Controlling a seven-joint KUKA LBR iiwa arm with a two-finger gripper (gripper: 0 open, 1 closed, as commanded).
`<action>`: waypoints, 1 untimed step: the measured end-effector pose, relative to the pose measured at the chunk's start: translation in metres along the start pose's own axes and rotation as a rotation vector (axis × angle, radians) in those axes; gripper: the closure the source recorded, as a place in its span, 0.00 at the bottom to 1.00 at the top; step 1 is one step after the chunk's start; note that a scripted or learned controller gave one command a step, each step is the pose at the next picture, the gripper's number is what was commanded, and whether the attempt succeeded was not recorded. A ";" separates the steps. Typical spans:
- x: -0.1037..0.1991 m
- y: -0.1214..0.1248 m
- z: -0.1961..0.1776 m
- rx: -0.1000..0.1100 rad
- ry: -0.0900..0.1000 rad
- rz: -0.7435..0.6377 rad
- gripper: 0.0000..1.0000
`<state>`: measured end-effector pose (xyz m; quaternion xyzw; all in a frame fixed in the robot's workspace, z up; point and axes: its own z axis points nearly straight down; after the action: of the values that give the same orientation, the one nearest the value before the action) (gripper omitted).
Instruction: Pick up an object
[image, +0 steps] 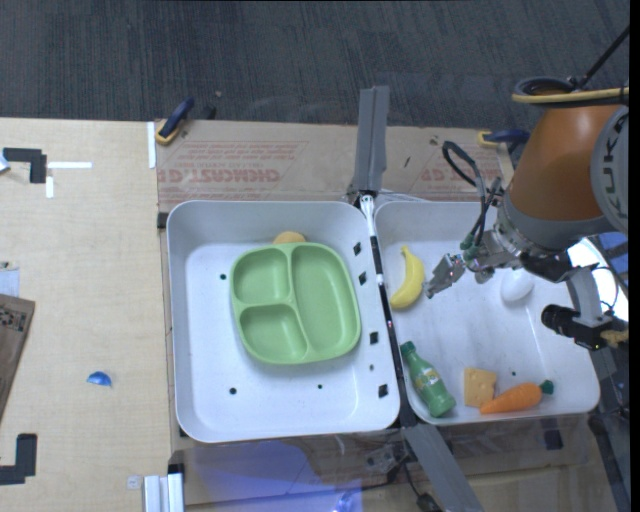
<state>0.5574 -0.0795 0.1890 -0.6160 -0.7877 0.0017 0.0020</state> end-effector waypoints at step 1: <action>-0.026 0.024 0.090 -0.001 0.000 -0.028 0.00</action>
<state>0.5860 -0.0990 0.0989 -0.6049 -0.7963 0.0014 0.0017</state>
